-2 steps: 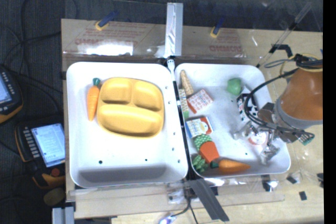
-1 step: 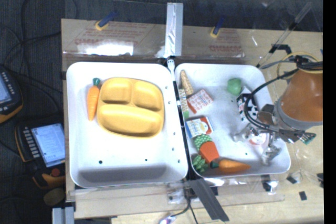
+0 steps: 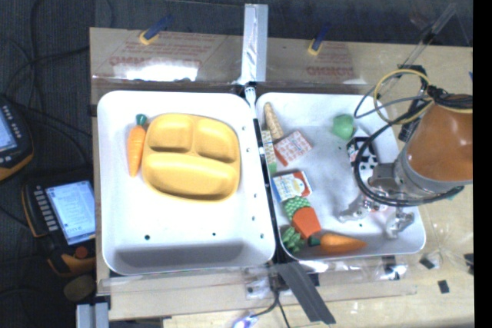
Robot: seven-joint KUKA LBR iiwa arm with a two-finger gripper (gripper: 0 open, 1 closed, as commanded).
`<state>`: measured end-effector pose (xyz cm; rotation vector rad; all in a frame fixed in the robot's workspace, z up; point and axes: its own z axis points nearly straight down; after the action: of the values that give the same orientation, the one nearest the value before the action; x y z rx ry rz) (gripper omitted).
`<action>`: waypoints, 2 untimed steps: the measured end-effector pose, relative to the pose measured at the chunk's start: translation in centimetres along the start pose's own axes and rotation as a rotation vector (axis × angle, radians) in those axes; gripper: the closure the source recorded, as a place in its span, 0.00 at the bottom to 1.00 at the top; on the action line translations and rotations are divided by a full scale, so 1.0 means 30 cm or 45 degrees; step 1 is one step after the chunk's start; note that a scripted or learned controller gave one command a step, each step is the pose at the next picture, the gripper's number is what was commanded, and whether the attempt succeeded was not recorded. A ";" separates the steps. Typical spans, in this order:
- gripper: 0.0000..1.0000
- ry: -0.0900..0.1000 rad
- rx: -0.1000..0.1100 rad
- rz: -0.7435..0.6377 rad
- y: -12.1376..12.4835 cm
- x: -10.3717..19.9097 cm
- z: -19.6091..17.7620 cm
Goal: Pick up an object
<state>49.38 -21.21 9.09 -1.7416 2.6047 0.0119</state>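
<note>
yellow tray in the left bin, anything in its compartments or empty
Empty. The yellow tray shows bare yellow in all three compartments; the carrot lies beside it on the left bin's floor, not in it.

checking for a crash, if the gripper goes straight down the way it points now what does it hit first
Most likely the bare white floor of the right bin. The gripper points down over an open patch near the bin's front right corner. The carrot lies off to its left, apparently outside that line, though depth is hard to judge here.
</note>
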 end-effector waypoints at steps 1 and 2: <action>0.00 -0.005 -0.007 -0.270 0.021 -0.008 0.000; 0.00 -0.017 -0.007 -0.757 0.027 -0.024 0.000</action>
<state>48.92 -20.25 9.11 -2.4205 1.9743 0.0260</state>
